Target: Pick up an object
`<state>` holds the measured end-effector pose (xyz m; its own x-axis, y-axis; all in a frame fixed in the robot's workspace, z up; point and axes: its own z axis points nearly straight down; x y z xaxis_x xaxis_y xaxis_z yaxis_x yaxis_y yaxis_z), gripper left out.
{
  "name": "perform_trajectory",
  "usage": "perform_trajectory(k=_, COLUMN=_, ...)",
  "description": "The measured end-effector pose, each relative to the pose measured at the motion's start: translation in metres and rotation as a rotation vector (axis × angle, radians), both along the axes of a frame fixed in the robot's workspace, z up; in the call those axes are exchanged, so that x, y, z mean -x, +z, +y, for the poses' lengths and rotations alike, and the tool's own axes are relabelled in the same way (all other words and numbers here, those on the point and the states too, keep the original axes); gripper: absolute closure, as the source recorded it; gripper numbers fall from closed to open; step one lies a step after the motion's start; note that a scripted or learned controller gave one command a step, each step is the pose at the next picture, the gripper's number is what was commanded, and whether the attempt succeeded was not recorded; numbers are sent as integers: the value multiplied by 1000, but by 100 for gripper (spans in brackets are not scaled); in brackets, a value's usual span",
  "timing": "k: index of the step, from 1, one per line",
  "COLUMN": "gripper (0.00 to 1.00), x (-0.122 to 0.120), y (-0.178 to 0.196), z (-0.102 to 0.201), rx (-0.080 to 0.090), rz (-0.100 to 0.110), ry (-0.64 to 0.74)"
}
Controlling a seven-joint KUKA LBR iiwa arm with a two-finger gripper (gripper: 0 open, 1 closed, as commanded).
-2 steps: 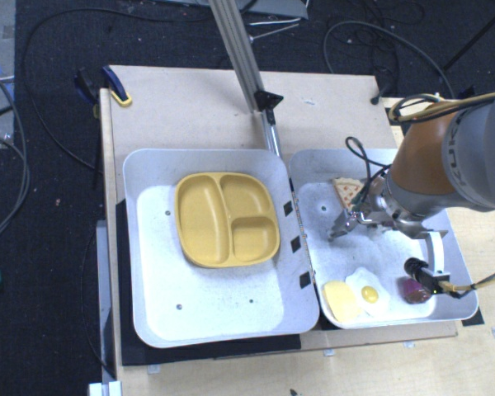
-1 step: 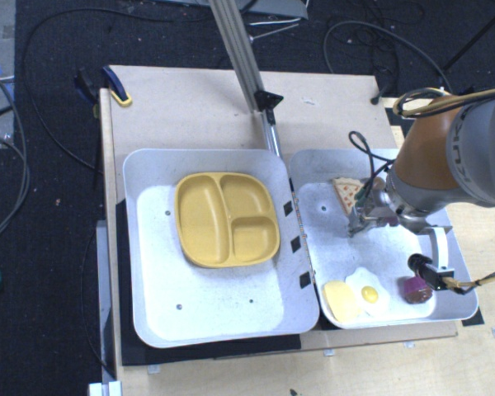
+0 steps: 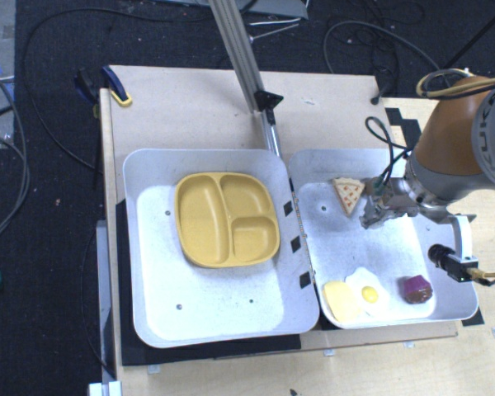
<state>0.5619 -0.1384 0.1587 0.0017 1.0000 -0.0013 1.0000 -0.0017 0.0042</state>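
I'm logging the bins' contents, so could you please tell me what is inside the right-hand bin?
The right bin holds a pizza slice, a fried egg, a yellow slab and a purple item. The gripper and arm cover some floor.

I can read no text, label, brand, number or sign from here. The bins, the things in them and my own arm [image 3: 454,143] carry no lettering that I can make out; any marks that may be there are too small and blurred to tell.
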Motion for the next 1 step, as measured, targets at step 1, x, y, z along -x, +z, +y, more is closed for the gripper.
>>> perform_trajectory(k=1, gripper=100, x=0, y=43, z=-3, rx=0, rz=-1, ry=3)
